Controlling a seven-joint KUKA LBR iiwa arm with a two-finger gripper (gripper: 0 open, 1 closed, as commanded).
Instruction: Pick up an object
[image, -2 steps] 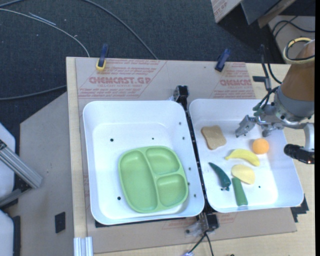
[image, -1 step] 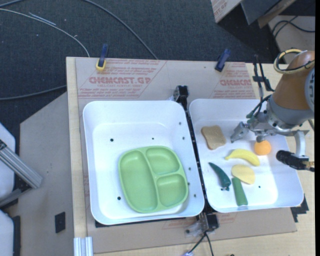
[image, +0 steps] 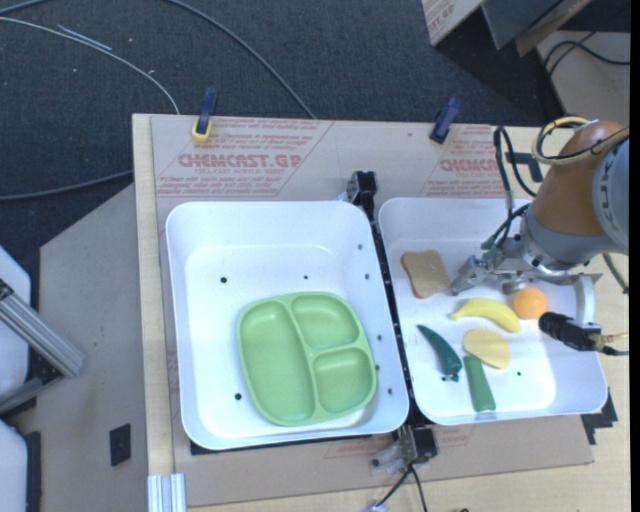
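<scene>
The right bin (image: 545, 400) holds several toy foods. A tan toast slice (image: 425, 272) lies at its upper left, with a yellow banana (image: 487, 314) and an orange ball (image: 529, 302) in the middle. Below them are a pale yellow slice (image: 487, 348), a dark green pepper (image: 440, 350) and a green cucumber stick (image: 479, 384). My gripper (image: 470, 281) hangs low over this bin, between the toast and the banana, just above the banana's left end. Nothing is seen held in it. The wrist hides the bin's upper right part.
The left bin (image: 200, 260) carries a green divided plate (image: 305, 355). Black clamps (image: 362, 186) sit on the ridge between the bins. A black part with a cable (image: 568, 329) juts out by the orange ball. Cardboard lies under both bins.
</scene>
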